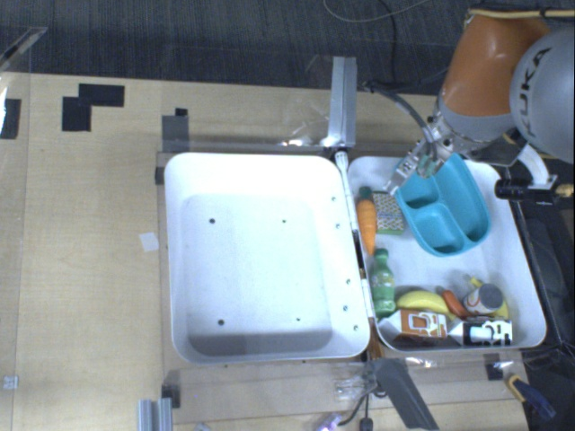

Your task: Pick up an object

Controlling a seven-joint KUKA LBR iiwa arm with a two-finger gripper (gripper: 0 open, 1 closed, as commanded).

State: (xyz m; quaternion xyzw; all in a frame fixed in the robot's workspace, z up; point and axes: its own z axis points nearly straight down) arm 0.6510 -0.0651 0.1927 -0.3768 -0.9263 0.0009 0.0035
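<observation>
My gripper [422,164] hangs over the back of the right bin [530,303], right at the upper-left rim of a blue divided tray [449,214]. The tray lies tilted across the bin's back half, and its far end is hidden under the arm. Left of the tray, an orange carrot [367,224] lies along the bin's left wall, with a small checkered packet [386,212] beside it. A green bottle [383,281] lies below the carrot. Along the front wall lie a banana [422,301], a brown box [422,326] and a dark bottle with a white label [485,333].
The left bin [260,259] sits beside the right one, with a metal post [343,101] at the back between them. A small round grey-topped item [488,296] lies near the banana. The arm's orange band [485,61] looms over the right bin's back corner.
</observation>
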